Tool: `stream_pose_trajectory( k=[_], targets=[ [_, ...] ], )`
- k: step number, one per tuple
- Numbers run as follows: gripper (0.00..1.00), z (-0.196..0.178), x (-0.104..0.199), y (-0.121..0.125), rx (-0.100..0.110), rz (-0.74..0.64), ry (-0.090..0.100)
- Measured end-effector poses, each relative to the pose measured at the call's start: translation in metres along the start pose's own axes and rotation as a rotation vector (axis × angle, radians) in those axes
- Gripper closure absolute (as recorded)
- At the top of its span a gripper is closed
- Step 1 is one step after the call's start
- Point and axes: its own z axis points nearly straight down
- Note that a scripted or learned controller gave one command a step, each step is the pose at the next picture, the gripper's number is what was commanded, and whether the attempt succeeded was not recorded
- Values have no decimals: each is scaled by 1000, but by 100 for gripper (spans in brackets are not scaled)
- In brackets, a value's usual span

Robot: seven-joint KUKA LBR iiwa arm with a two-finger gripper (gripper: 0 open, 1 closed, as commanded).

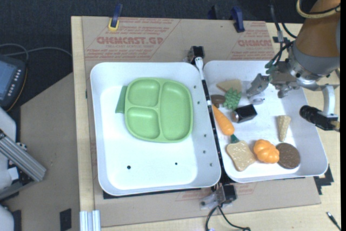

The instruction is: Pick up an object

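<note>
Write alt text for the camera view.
A grey and orange robot arm reaches over the right white bin, its tool above toy food: carrot, bread slice, cookie. The left bin holds a green divided plate.

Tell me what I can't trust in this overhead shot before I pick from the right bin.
- Gripper: small and blurred in the camera view; open or shut unreadable.
- Brown item beside the green broccoli-like piece: partly covered by it, identity unclear.
- Arm: cut off by the right edge.
- Dark cylinder: too small to identify.
</note>
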Motion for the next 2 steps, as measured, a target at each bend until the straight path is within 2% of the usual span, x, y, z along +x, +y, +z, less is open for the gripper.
stream_pose_trajectory(
  k=[1,2],
  targets=[
    [0,63,1,-6,2,2,0],
    [0,102,3,-2,-12,-1,2]
  ],
)
